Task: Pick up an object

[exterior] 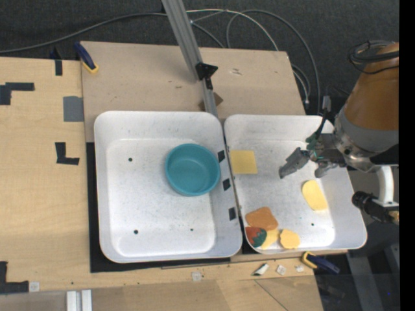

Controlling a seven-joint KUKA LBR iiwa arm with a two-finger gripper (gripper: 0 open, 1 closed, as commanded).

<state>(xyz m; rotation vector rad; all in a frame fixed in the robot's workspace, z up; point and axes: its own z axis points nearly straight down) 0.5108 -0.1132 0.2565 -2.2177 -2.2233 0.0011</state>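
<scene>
Over the right bin point(343, 238), the jaws hang spread open, gripping nothing.
Just below them lies a pale yellow piece point(314, 195), probably light, soft and flat; pinching across its narrow sides looks best. Further out sits a yellow square point(244, 162).

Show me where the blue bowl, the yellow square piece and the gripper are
blue bowl point(192, 168): camera view, on the bowl's inside bottom, in the left bin.
yellow square piece point(244, 162): camera view, on the middle of its flat top, right bin.
gripper point(305, 164): camera view, midway between its fingertips, above the right bin.
</scene>
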